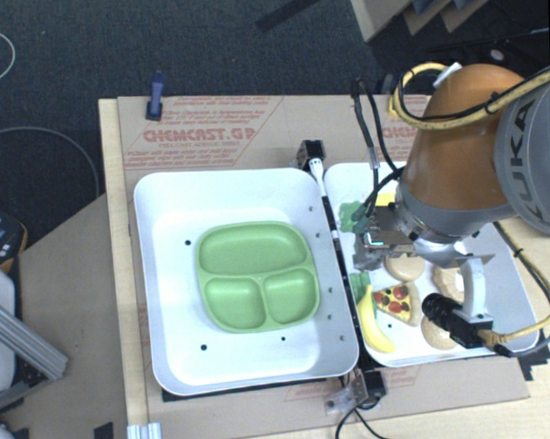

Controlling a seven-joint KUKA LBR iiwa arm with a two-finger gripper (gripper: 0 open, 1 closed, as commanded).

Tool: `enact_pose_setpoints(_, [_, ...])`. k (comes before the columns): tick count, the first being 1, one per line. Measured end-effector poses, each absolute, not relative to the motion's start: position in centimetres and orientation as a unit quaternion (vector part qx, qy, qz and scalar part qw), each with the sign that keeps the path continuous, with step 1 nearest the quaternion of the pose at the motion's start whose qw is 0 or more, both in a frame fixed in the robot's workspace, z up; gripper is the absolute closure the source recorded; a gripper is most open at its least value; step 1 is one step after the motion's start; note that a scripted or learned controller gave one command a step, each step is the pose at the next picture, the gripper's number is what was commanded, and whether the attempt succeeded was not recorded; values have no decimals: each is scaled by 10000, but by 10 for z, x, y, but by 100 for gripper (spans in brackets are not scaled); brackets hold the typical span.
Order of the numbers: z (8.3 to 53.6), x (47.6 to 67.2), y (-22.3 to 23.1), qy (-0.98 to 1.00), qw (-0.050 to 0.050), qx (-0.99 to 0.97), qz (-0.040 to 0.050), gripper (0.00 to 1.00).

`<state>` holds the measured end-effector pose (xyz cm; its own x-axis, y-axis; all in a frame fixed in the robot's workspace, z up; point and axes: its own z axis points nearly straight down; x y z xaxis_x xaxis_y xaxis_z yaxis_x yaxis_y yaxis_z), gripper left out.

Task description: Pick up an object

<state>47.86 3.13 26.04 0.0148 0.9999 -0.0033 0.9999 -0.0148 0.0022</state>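
At the near edge of the desk, a clip sits where the two white bins meet. The left bin holds a green divided plate, lying flat at its centre with three compartments. In the right bin, nearest the camera, a banana lies along the left wall; just beside it rests a pizza slice with red toppings, and round tan cookies lie around it, partly covered by the arm. The grey arm, with its orange band, reaches in from the right and hangs low over this bin, cables looping round it. The pincer is lowered beside a green toy near the bin's left wall; whether it is open, closed or gripping anything cannot be told, since the wrist hides it. Farther back, a blue marker lies on the brown board behind the bins.
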Motion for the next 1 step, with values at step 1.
enact_pose_setpoints(1, [199, 478, 0, 7052, -27, 7090, -29, 100])
